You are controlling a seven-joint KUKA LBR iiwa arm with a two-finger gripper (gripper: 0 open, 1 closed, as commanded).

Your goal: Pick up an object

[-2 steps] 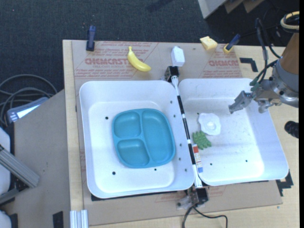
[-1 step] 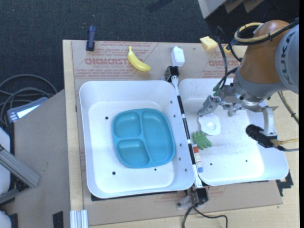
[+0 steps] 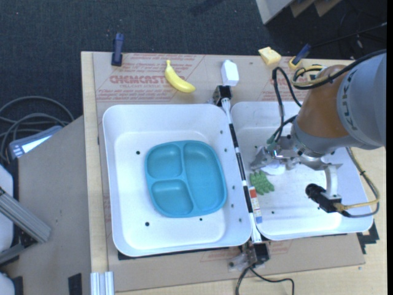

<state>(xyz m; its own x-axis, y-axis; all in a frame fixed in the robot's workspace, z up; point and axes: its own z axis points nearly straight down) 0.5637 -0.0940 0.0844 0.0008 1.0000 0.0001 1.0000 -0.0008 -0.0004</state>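
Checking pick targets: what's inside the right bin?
In the right bin, a small green object lies near its left wall, just below the gripper. The arm covers the bin's upper part, so anything beneath it is hidden.

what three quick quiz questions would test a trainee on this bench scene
1. True or false: the blue three-compartment plastic tray lies in the left white bin.
2. Which small object lies in the right white bin just below the gripper? A) green leafy toy B) red block C) silver spoon
3. Fill in: the yellow toy banana lies on the ____ behind the bins.

Key: 1 true; 2 A, the green leafy toy; 3 cardboard sheet.
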